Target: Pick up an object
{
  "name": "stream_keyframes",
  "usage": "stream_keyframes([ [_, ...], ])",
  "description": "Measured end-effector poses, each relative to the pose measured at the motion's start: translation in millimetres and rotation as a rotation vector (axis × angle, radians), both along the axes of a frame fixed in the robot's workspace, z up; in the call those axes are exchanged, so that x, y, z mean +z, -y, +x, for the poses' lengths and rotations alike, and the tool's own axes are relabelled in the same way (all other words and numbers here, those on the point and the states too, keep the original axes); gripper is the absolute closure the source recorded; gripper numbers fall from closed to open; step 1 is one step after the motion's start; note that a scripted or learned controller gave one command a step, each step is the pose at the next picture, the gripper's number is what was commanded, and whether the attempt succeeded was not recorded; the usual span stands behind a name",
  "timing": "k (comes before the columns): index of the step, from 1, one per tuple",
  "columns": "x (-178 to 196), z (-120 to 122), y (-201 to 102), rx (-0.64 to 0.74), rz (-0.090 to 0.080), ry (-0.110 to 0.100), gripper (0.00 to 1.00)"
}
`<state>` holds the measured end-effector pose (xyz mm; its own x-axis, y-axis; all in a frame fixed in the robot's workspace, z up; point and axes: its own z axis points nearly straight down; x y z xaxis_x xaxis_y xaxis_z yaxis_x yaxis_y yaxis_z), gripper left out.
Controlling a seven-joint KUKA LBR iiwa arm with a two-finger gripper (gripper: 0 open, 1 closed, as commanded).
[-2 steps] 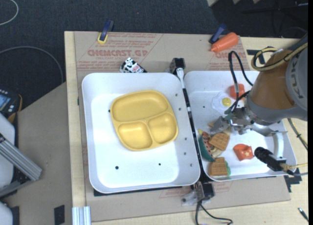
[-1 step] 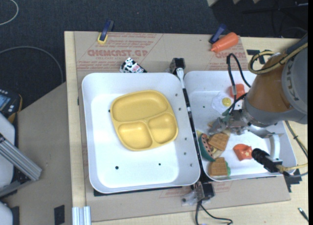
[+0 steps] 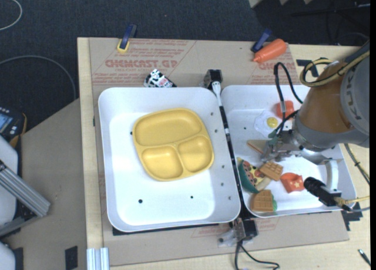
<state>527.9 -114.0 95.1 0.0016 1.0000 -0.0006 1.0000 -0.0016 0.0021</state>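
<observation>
Camera view: two white bins are seen side by side on the bench. The left bin (image 3: 117, 163) holds a yellow divided plate (image 3: 172, 143) lying flat near its middle. The right bin (image 3: 346, 175) holds the clutter from which an object is to be picked. The arm (image 3: 329, 110) reaches in from the right and is lowered over the middle of the right bin; the gripper (image 3: 278, 148) is seen low among the items, its tip pointing left and toward the near side. Whether the jaws are parted or closed cannot be told, since the wrist body and the clutter mask them, and nothing is seen held. Directly at the near-left side of the gripper lies a brown waffle-like piece (image 3: 271, 171), seemingly touching or just beside the tip. An orange-red toy (image 3: 292, 182) lies just right of it, a pizza-slice toy (image 3: 248, 176) to its left against the bin wall, and a brown cookie-like piece (image 3: 264, 202) at the near edge. A fried-egg toy (image 3: 269, 123) and a small orange piece (image 3: 284, 109) lie on the far side of the gripper. The waffle-like piece is judged the nearest candidate, lying on the near side of the tip, long axis running roughly left-right.
</observation>
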Motion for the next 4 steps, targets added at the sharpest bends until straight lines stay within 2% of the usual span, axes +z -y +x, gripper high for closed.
stream_keyframes([
  [2,120,-11,2,0.003,-0.001,0.005,1.00],
  [3,130,-10,2,0.003,-0.001,0.002,1.00],
  [4,120,29,-28,0.006,0.000,0.002,1.00],
])
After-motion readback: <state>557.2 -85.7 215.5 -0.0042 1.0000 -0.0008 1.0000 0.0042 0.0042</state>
